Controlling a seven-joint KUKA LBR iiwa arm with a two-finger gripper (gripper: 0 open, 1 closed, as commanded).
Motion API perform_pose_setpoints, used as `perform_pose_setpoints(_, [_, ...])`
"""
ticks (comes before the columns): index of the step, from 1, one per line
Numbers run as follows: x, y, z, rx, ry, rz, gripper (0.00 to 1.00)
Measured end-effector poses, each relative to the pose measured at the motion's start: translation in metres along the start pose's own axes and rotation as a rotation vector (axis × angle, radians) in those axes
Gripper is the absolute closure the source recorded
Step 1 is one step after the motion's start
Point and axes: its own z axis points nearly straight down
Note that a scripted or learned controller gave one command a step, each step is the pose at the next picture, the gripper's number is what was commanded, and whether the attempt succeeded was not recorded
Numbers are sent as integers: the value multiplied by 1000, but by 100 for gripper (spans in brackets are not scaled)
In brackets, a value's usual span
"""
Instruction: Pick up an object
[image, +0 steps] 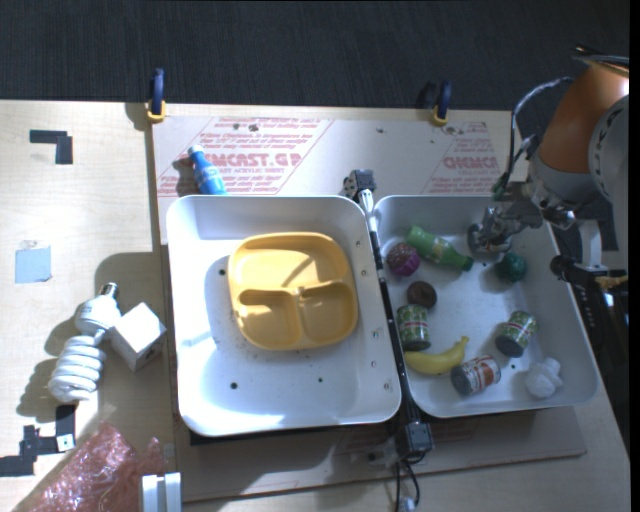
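The right bin (575, 350) holds several small objects: a green bottle (438, 248), a purple ball (404, 260), a dark brown round thing (422, 294), a small can (413, 326), a banana (437, 358), a second can (515, 333), a can lying on its side (475, 375), a white crumpled lump (544, 379) and a dark green ball (513, 266). My gripper (488, 238) hangs low over the bin's far side, between the green bottle and the dark green ball. I see nothing between its fingers.
The left bin (200, 330) holds a yellow divided plate (294, 290). On the bench to the left lie a spiral light bulb (80, 350), a white cube (138, 333) and red plastic wrap (95, 468). A blue bottle (207, 172) lies behind the left bin.
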Motion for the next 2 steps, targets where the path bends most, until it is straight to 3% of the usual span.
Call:
perform_pose_setpoints(1, [-31, -1, -7, 3, 2, 1, 0])
perform_pose_setpoints(2, [-31, -2, -39, 4, 3, 0, 0])
